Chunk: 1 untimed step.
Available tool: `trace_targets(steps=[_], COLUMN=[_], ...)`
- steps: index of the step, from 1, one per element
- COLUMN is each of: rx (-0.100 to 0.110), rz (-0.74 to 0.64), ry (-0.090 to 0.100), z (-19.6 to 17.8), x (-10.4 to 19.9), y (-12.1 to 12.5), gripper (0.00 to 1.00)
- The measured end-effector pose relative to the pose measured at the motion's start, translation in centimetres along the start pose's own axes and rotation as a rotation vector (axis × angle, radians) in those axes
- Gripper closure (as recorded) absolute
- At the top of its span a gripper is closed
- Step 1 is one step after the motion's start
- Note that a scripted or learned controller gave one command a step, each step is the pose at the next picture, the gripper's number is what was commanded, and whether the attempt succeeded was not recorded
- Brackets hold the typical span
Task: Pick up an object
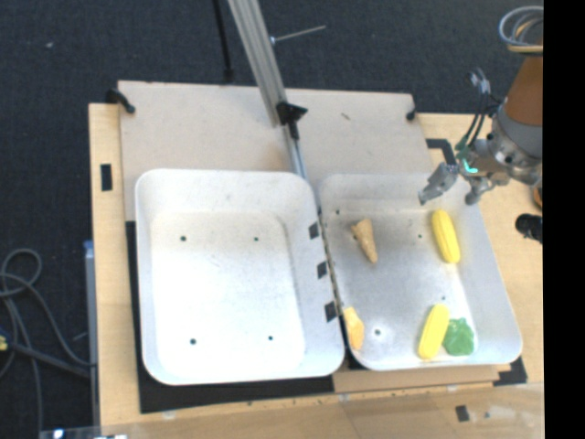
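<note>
1. Here, the likeliest thing to pick is a yellow corn (445,235), a small toy cob lying lengthwise near the top right of the right bin (393,359), apart from the other items.
2. It looks like light, stiff plastic with a smooth, rounded skin, so it may roll or slip. My judgement is that a grip across its narrow middle, fingers on either long side, would hold best.
3. The gripper (454,186) hangs just above and beside the corn's upper end, over the bin's top right rim. Its two fingers are spread apart and nothing sits between them.
4. The grey arm with its orange band (523,99) reaches in from the right edge.
5. Elsewhere in the right bin: a tan cone (366,240) lies near the middle, a second yellow cob (433,331) rests near the bottom right, touching a green piece (460,337), and a small orange piece (353,327) lies against the left wall.
6. The left bin (146,273) sits side by side with the right one, their walls touching.
7. A metal pole (260,48) slants up from between the bins, and the bench stands on dark carpet.
</note>
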<state>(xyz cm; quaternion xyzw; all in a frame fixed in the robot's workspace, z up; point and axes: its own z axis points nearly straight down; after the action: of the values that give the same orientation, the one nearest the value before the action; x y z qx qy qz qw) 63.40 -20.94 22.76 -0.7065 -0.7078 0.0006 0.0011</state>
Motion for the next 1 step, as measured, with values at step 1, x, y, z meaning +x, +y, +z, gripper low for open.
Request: trace_targets(steps=[1], rx=[-0.003], rz=[-0.002], ry=[-0.004], z=[-0.32], x=[-0.09], y=[0.07], gripper=[0.00])
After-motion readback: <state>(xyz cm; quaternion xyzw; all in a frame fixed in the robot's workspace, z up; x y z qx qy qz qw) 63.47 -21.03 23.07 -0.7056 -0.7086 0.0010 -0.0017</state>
